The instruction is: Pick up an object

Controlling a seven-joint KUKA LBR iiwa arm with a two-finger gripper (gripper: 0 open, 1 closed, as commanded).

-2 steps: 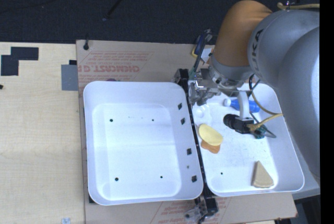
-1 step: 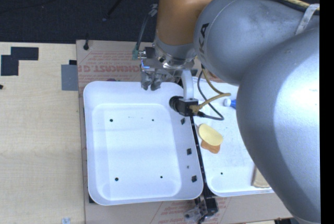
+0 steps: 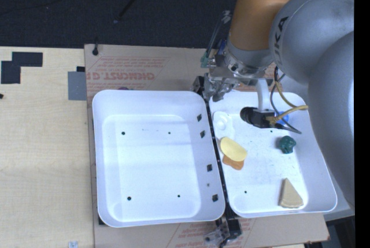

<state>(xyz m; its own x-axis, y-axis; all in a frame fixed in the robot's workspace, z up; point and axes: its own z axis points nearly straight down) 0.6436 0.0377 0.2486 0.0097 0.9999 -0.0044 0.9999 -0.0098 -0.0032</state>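
My gripper [image 3: 218, 91] hangs over the far left corner of the right bin [image 3: 312, 183], close to the divide between the two bins. Just in front of it a small white object [image 3: 222, 121] lies on the bin floor. A yellow and orange piece [image 3: 233, 153] rests nearer, by the bin's left wall. A small teal lump [image 3: 287, 144] sits toward the right side, and a tan wedge [image 3: 291, 195] lies near the front right corner. I see nothing held in the gripper.
The left bin [image 3: 104, 154] stands beside the right one, their walls meeting at a row of black clips [image 3: 209, 167]. Both rest on a cardboard sheet [image 3: 144, 70]. The big grey arm [image 3: 324, 44] covers the right bin's far right side.
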